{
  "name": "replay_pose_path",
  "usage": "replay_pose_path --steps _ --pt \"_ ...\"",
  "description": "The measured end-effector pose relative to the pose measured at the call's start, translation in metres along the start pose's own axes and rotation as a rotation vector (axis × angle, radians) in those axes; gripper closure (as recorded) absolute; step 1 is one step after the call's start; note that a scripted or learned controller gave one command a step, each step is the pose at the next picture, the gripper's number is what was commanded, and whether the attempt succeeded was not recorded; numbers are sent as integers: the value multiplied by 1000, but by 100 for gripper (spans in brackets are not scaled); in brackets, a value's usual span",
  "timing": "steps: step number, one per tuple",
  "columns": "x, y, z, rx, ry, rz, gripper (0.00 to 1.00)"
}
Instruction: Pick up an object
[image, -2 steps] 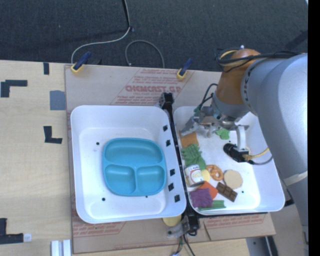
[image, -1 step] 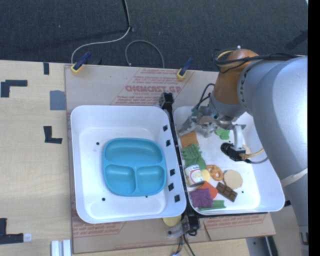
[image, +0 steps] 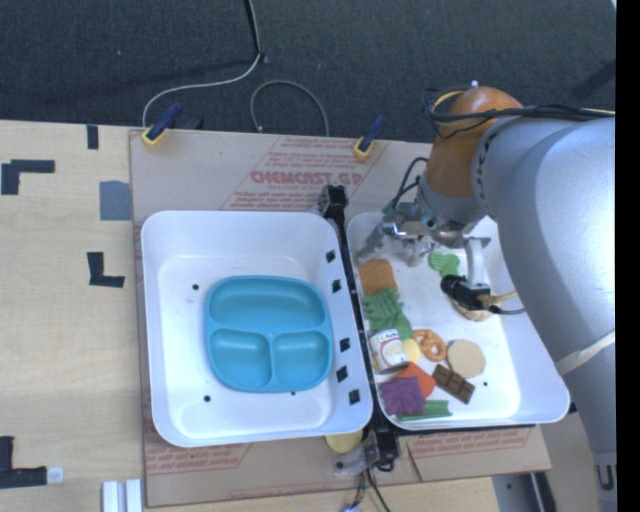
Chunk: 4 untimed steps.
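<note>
My gripper (image: 398, 233) hangs over the far left part of the right bin (image: 535, 385), under the orange wrist band. Just below it lies a tan bread slice (image: 376, 275). To its right is a small green leafy piece (image: 444, 263). Nothing shows as held. Further toward the front lie a green lettuce piece (image: 386, 313), a small labelled can (image: 388, 348), a pretzel (image: 432, 344), a round tan cookie (image: 465, 358), a brown chocolate bar (image: 453, 383) and a purple grape bunch (image: 403, 393).
The left bin (image: 165, 300) holds a blue divided plate (image: 268, 332). A black divider (image: 345, 310) runs between the bins. The grey arm covers the right bin's far right side. A yellowish item (image: 343, 441) sits at the front edge between the bins.
</note>
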<state>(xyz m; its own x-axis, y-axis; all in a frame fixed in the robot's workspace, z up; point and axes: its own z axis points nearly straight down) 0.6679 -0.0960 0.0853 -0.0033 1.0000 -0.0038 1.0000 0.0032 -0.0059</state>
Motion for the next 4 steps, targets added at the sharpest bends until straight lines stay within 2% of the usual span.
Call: replay_pose_path --steps 1,2,4 --pt "-1 -51 -1 -9 2 3 0" --pt "1 -18 0 -10 3 1 0" --pt "0 0 0 0 1 1 0"
